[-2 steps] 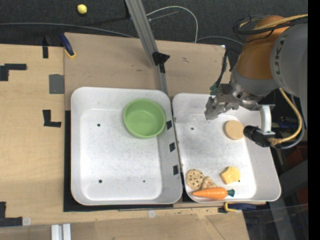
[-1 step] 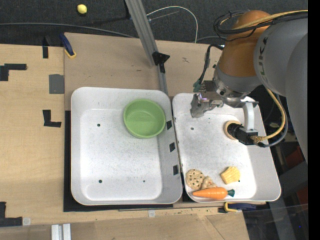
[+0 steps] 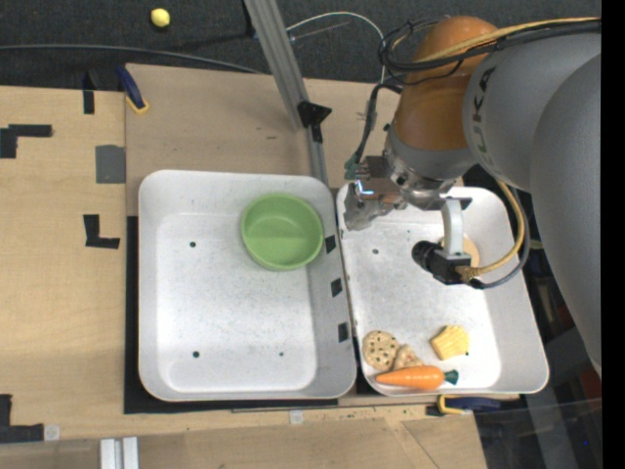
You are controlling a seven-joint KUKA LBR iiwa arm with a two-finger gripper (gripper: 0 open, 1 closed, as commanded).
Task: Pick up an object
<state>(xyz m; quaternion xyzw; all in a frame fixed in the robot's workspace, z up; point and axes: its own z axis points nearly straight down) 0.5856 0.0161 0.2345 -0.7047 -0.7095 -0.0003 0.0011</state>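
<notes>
Gripper (image 3: 363, 203) state unclear, can't tell; it hangs at the right bin (image 3: 488, 369) far corner, well apart from carrot (image 3: 415, 378), cracker (image 3: 379, 346), cheese (image 3: 449, 341). You risk closing on nothing or clipping the wall.

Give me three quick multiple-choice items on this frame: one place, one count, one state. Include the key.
1. Where does the green bowl sit?
A. left bin
B. right bin
C. bare bench

2. How many items lie together along the right bin's near edge?
A. one
B. three
C. five

3. How does the bowl stand?
A. upside down
B. on its side
C. upright, hollow facing up

Key:
1 A: the green bowl rests on the left bin's floor, near its far right corner.
2 B: a carrot, a cracker and a yellow piece lie in the right bin.
3 C: its rim and inside are seen from above.
</notes>
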